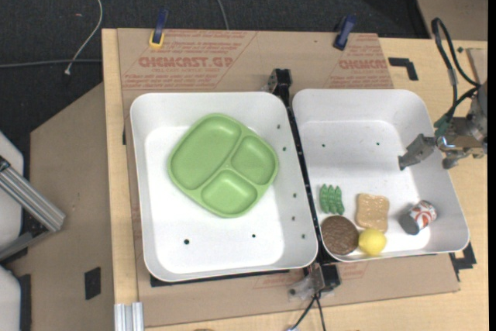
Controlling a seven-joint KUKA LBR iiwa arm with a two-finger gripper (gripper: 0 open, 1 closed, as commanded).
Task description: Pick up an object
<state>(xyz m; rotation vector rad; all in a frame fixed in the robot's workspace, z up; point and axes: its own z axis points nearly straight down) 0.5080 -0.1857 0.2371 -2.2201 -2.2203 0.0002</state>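
Note:
My gripper [428,159] hangs over the right edge of the right bin [364,108], open, with nothing between its fingers. One grey finger [413,153] points down and left into the bin. Along the bin's front edge lie a small green piece [332,199], a tan cracker-like square [373,209], a brown round disc [339,235], a yellow ball [373,242] and a red, white and grey object [418,217]. The red, white and grey object lies nearest the gripper, a little in front of it. None of them touches the gripper.
The left bin [155,190] holds a green three-compartment plate [223,164]. A black divider clamp [280,81] sits between the bins at the back. Cables run by the arm at the right edge.

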